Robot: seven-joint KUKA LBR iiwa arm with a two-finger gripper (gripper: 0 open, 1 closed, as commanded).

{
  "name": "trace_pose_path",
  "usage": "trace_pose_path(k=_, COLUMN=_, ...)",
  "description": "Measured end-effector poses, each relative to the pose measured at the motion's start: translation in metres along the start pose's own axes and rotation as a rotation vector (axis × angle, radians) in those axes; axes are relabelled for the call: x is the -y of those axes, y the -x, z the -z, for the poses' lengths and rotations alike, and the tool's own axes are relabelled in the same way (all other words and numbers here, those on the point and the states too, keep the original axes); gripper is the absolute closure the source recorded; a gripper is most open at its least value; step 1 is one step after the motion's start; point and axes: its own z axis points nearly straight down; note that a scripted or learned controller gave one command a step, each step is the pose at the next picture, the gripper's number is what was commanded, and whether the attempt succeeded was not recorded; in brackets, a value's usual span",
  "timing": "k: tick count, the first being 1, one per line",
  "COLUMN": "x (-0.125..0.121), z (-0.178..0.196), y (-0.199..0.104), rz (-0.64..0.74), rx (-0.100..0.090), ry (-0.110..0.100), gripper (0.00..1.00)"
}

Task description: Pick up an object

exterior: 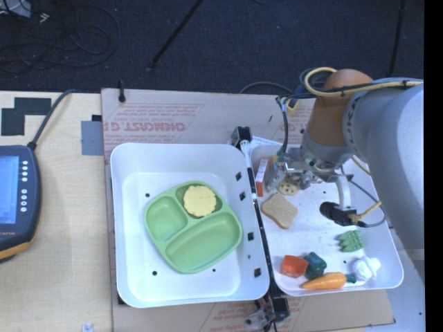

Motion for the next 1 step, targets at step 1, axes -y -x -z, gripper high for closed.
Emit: trace_pose_path(k=1, x=-0.0003, z=-0.0059, y=0.0020, rz=-0.004, rx=-0.001, ry=-0.002, gripper=0.00)
